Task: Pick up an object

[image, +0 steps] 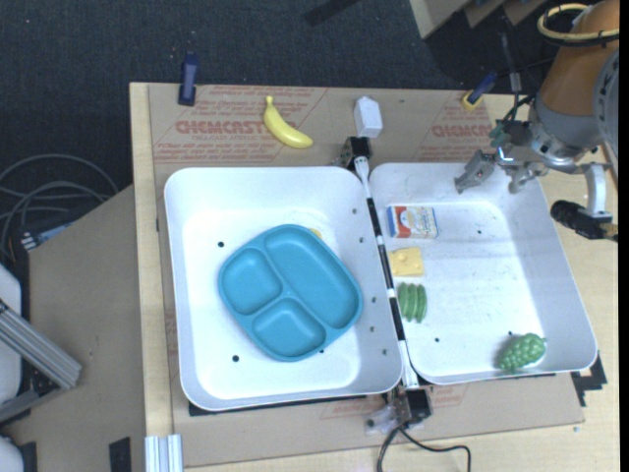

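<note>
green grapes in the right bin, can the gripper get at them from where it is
Probably yes. The green grapes sit alone in the right bin's near corner, nothing over them; the gripper hangs above its far edge.

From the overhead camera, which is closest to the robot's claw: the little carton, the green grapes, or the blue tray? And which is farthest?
From the gripper, at the right bin's top edge:
1. Carton, upper left of the right bin.
2. Green grapes, that bin's bottom right corner.
3. Blue tray, in the left bin.

Gripper (496, 171) open over right bin (550, 293) far edge; carton (412, 221), cheese (407, 262), peas (412, 301), grapes (521, 352) inside; blue tray (287, 291) in left bin (197, 264)
</note>
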Controlling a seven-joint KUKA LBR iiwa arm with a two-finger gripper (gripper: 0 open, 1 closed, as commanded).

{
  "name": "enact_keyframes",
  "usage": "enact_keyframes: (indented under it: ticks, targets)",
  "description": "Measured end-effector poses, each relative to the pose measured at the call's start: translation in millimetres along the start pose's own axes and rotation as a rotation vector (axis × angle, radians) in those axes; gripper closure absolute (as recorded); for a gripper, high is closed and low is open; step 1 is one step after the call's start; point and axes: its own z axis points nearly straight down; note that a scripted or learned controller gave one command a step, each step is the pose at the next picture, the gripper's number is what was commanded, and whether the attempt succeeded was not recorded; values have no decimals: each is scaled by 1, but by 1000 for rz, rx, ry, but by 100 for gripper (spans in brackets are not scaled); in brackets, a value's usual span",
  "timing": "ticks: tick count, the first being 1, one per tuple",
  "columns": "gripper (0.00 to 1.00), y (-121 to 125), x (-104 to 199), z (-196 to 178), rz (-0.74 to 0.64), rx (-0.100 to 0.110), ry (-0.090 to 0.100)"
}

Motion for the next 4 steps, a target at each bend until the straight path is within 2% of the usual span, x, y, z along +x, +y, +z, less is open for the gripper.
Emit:
enact_keyframes:
  ticks: [1,2,3,4]
  targets:
    - [0,-18,75,54,1,1,2]
    - [0,-98,36,59,4,-6,-1]
    - [0,-7,16,58,1,2,0]
    - [0,-41,91,64,1,5,2]
